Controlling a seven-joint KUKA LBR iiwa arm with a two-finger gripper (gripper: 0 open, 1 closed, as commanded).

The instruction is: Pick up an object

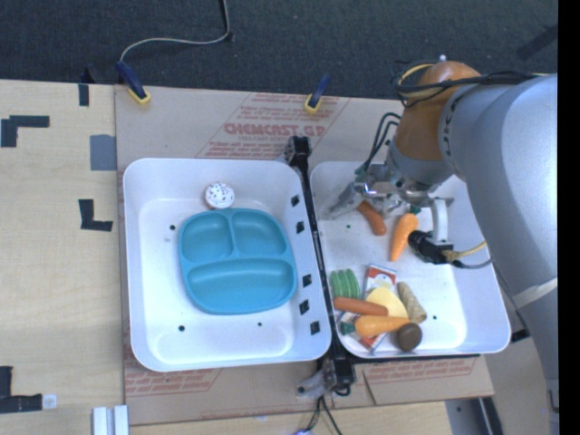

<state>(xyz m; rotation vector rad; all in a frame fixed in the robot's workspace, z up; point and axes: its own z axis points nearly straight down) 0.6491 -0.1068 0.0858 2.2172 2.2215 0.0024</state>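
Your gripper [367, 199], its grip state impossible to tell, hangs over two crowded orange plastic carrots [388, 225], so it may nudge both aside.

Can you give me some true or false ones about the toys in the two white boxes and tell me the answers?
1. The blue plastic divided plate lies in the left white bin. True.
2. The small white speckled ball sits on the blue plate. False: it rests on the bin floor, just beyond the plate's far edge.
3. The robot's gripper is over the right white bin. True.
4. The orange toy carrot is in the left bin. False: it lies in the right bin, near the gripper.
5. The pile of toy food sits at the near end of the right bin. True.
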